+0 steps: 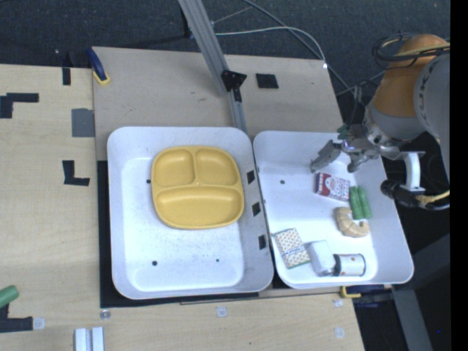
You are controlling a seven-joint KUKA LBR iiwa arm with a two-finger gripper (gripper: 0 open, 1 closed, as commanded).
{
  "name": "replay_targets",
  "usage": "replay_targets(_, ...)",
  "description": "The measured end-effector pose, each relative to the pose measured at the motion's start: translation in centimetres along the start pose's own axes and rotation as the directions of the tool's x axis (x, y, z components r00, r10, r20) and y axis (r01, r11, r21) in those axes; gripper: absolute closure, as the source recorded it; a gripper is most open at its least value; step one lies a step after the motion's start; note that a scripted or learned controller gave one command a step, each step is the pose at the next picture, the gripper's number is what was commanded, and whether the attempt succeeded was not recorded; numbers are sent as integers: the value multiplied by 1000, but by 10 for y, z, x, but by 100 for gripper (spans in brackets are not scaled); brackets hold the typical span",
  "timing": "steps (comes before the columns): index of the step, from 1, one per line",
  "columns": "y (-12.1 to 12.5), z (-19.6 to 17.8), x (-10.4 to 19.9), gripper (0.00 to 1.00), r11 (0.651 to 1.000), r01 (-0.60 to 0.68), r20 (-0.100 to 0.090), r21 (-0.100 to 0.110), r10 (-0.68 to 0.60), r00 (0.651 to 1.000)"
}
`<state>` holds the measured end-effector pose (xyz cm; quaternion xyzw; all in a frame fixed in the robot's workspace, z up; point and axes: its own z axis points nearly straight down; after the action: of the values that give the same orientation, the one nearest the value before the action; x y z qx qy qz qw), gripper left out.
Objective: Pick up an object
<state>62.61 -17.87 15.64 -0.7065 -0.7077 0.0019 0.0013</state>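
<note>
- We see the bench (175,86) carrying two shallow white bins side by side, the left bin (128,218) and the right bin (391,265).
- We see the grey arm (409,93) with its orange band reaching in from the right, above the right bin's upper right corner.
- In the left bin lies a yellow divided plate (197,187) with three compartments, toward the bin's upper middle.
- The gripper (339,155) hangs over the upper part of the right bin with its two fingers spread wide apart and nothing between them.
- Just below the gripper we see a red and white packet (333,187).
- Beside that packet, on its right, lies a green object (359,202), lengthwise up and down the view.
- Just below it sits a tan, bread-like piece (353,223), touching or nearly touching the green object.
- Near the bin's lower edge we find a checkered packet (291,247), a small grey object (320,257) beside it, and a white cylinder with a dark end (350,265).
</note>
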Motion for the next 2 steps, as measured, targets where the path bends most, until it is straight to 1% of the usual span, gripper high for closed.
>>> replay_targets(1,8,59,2,0,1000,1,3,-6,-1,1000)
replay_targets(2,10,43,2,100,1000,2,6,-14,-2,1000)
